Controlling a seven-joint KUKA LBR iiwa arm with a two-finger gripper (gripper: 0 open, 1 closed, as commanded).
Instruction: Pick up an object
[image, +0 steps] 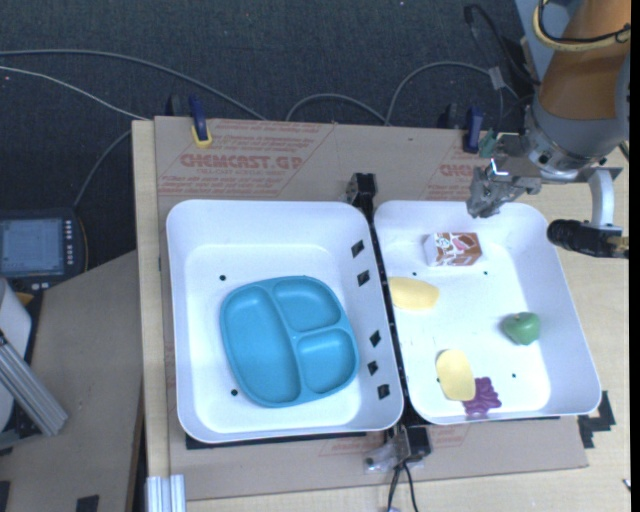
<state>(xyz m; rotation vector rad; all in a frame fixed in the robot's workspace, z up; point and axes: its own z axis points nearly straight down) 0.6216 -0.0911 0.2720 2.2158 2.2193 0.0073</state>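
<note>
My gripper (487, 203) hangs over the back edge of the right bin (565, 310), just behind and to the right of a small white and brown packet (453, 248). Nothing shows between its fingers. A pale yellow piece (412, 294) lies at the bin's left side. Toward the right lies a green pepper-like item (521, 327). Near the front sit a second yellow piece (455, 374) and, touching it, a purple grape cluster (484, 396).
A blue divided plate (288, 340) lies in the left bin (200, 300). A black clip (360, 188) sits where the two bins meet at the back. Cables run across the dark floor behind the bench.
</note>
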